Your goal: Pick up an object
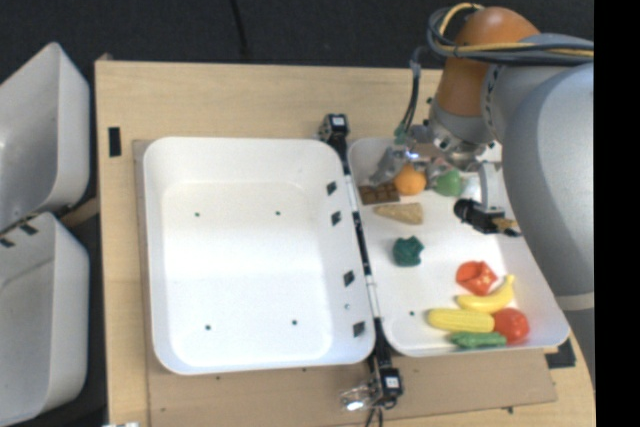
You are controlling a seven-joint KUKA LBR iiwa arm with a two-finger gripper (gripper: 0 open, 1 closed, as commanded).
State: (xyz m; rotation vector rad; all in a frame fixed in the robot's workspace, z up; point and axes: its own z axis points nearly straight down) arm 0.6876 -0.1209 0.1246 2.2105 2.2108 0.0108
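The grey arm with the orange band is reaching in from the right and hanging over the far end of the right-hand shallow white bin (530,315), with the jaws (418,162) low among a cluster of small toy foods. Whether anything is being gripped cannot be told. The nearest candidate is the small round orange ball (409,182), lying just beside and slightly toward the near side of the jaws; being round, it is presenting no long axis to align with. A green rounded piece (448,182) is sitting just to its right, a dark brown flat block (377,194) just to its left against the bin wall, and a tan wedge-shaped piece (400,212) immediately in front of it. Crowding is judged the main risk: a descent here could nudge a neighbour rather than take the ball. Well apart, toward the near end of the same bin, are lying a dark green lumpy piece (407,251), a red pepper-like piece (476,276), a yellow banana (492,297), a yellow corn cob (461,320), a red tomato (511,323) and a green bean pod (478,341). The left-hand white bin (160,215) is resting beside it on the pale wooden desk (120,115).
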